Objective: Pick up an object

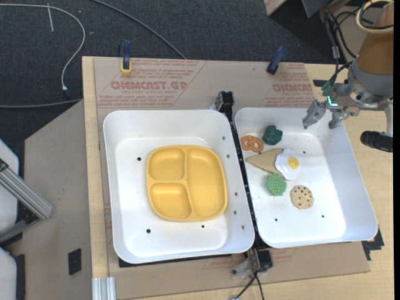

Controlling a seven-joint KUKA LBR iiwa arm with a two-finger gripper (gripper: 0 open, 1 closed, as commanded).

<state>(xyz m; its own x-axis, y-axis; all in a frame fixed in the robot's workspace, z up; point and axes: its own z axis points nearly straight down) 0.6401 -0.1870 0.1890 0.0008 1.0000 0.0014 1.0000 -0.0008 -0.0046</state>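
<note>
The right bin (337, 186) holds several small toy foods: a pretzel (252, 144), a dark green broccoli piece (272, 134), a tan wedge (265, 161), a fried egg (289, 164), a light green round piece (276, 184) and a cookie (302, 197). My gripper (323, 118) hangs over the bin's far right corner, above and to the right of the broccoli. Its two grey fingers stand apart with nothing between them.
The left bin (125, 167) holds a yellow divided plate (187, 182). Blue clamps (125, 57) (275, 60) grip the board's far edge. Cables cross the dark floor at the back left. A black latch (224, 100) sits between the bins.
</note>
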